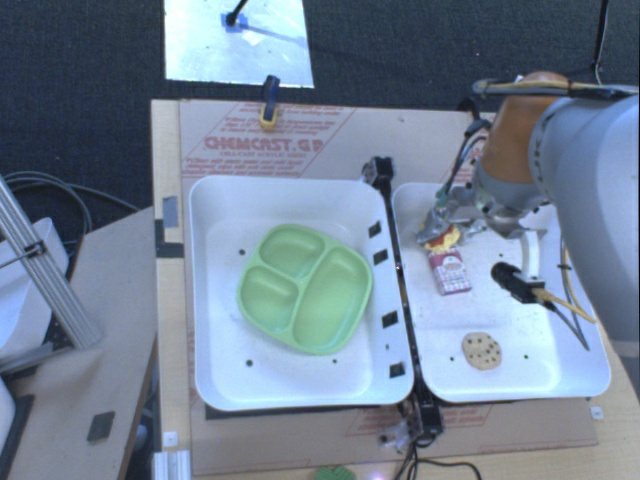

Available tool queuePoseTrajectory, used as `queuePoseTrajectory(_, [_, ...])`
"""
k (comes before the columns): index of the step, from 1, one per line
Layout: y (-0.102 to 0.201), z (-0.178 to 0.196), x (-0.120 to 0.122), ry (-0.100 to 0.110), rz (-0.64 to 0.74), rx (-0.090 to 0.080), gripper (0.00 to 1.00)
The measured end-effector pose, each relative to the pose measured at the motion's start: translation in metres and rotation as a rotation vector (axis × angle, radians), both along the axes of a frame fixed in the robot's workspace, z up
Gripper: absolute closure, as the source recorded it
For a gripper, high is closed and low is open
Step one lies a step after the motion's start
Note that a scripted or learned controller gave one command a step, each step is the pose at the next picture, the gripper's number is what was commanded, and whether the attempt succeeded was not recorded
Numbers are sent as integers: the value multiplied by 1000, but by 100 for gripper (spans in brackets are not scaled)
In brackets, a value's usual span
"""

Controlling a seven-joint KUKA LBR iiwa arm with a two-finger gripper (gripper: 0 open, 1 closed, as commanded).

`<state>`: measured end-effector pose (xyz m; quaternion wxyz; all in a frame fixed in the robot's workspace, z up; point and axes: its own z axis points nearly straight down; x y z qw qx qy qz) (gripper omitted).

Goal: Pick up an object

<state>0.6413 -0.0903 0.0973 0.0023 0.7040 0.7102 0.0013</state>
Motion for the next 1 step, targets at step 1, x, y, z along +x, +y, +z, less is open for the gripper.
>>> queuePoseTrajectory(1, [37,119,-68,-1,-2,4,100])
